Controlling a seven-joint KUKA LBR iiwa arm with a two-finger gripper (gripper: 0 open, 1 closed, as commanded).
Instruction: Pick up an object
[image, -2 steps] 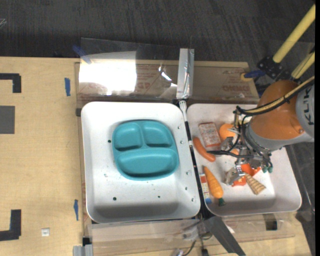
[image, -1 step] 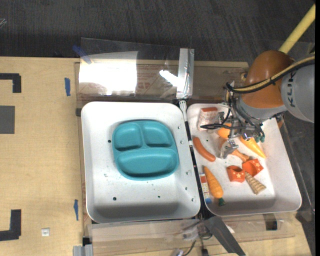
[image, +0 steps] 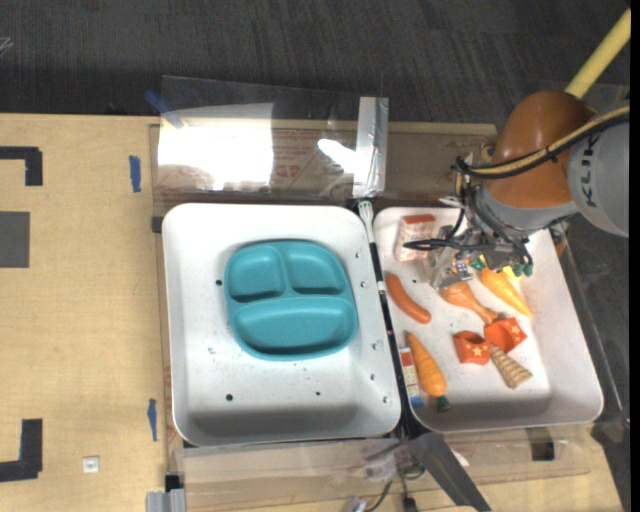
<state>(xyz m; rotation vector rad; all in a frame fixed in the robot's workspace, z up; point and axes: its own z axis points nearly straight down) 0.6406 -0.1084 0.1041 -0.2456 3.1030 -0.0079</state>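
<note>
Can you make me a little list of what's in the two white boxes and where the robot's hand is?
left bin: teal divided plate
right bin: toy foods
near its left wall: hot dog, carrot
middle: red piece, cone
arm: over right bin's far end
tool: low among the food, grip unclear

Arm (image: 590, 170) comes in from the right edge, grey link with the orange band (image: 535, 145) above the wrist. Wrist pitched down, cables looped round it. Claw (image: 468, 262) sits low at the upper part of the right bin, pointing down and toward the camera's left. Wrist housing and cabling block most of it.
</note>
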